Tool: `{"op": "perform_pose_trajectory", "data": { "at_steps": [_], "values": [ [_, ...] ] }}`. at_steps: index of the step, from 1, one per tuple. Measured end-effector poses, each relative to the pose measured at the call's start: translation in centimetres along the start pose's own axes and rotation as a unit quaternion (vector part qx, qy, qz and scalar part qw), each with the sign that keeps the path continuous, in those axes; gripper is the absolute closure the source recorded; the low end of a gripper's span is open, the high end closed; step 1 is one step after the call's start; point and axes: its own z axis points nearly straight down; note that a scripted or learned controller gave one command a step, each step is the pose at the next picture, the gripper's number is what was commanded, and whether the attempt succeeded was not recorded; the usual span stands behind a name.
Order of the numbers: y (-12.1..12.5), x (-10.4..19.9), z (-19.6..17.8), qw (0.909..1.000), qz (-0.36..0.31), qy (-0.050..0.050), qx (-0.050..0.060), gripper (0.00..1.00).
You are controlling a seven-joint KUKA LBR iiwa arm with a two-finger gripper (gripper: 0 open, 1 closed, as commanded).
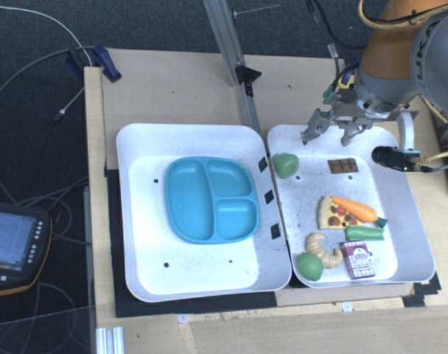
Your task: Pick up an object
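My gripper (333,133) hangs open over the far edge of the right bin (408,205), with nothing between its fingers. Below it in that bin lie a green round fruit (285,164) at the left wall and a brown chocolate bar (343,166). Nearer the front are a pizza slice (334,214), an orange carrot (354,209), a green pepper-like piece (364,233), a croissant (323,248), a green apple (309,266) and a dark red box (358,260).
The left bin (139,220) holds a blue divided plate (211,198). A metal post (227,43) rises behind the bins. Black clips (269,196) sit along the seam between the bins. A pendant (13,245) and cables lie at far left.
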Motion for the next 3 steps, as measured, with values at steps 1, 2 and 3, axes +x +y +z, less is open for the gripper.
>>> {"op": "perform_pose_trajectory", "data": {
  "at_steps": [1, 2, 3],
  "values": [
    [0.0, -0.2, 4.3, 1.0000, 0.001, 0.000, 0.000, 0.00],
    [0.1, -0.8, 8.1, 0.9999, 0.001, -0.003, -0.010, 0.00],
    [0.1, -0.8, 7.1, 0.9999, 0.001, -0.002, -0.010, 1.00]
  ]
}}
